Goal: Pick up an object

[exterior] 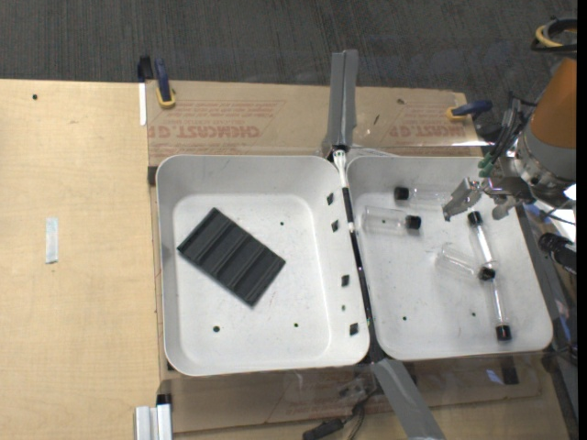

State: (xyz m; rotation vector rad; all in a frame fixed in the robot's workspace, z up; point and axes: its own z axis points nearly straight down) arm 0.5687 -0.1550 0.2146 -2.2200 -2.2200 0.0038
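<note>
Where several clear black-capped tubes (479, 246) lie scattered in the right bin (431, 342), the gripper (479, 198) hovers above them, fingers spread, holding nothing. A ribbed dark slab (230, 256) rests in the left bin (174, 337), on a clamped cardboard-covered bench (73, 172) over grey carpet (229, 16).

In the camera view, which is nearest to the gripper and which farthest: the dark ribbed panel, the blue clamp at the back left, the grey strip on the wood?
1. Dark ribbed panel, in the left bin, nearest to the gripper.
2. Blue clamp, back left on the cardboard.
3. Grey strip, far left on the wood, farthest.
</note>
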